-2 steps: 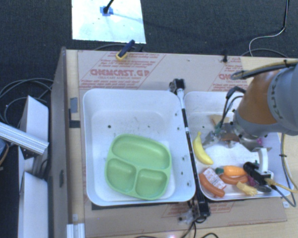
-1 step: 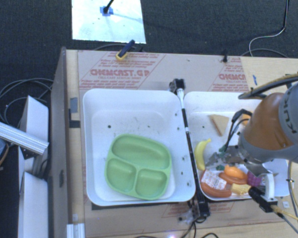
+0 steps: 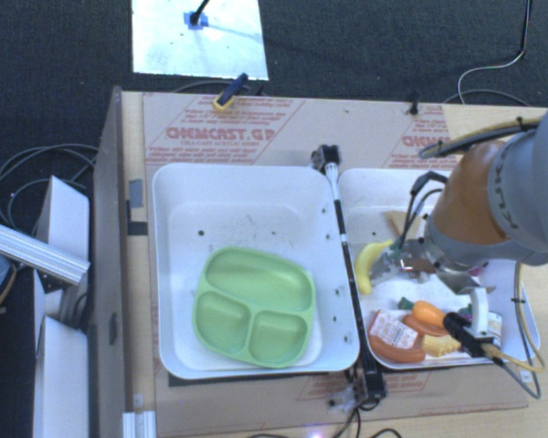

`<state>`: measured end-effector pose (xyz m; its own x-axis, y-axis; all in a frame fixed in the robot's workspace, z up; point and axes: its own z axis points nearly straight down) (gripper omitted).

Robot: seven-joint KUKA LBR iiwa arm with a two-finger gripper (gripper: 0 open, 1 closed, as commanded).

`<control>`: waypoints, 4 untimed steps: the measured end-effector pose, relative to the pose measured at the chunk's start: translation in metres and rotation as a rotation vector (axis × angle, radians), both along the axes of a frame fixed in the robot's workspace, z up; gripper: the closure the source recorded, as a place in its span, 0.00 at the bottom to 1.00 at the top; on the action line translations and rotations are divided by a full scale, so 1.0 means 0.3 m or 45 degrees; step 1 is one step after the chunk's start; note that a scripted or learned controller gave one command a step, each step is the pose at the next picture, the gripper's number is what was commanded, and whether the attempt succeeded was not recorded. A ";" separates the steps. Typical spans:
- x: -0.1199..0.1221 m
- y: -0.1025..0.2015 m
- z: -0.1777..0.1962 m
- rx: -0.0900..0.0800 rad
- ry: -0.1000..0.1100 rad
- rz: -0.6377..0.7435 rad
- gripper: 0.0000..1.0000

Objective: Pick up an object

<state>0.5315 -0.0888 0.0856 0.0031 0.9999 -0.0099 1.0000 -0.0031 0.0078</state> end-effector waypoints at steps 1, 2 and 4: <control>-0.150 -0.132 -0.004 0.011 0.009 0.003 0.00; -0.144 -0.128 0.032 0.013 0.004 0.007 1.00; -0.148 0.021 -0.005 0.014 0.008 0.009 0.00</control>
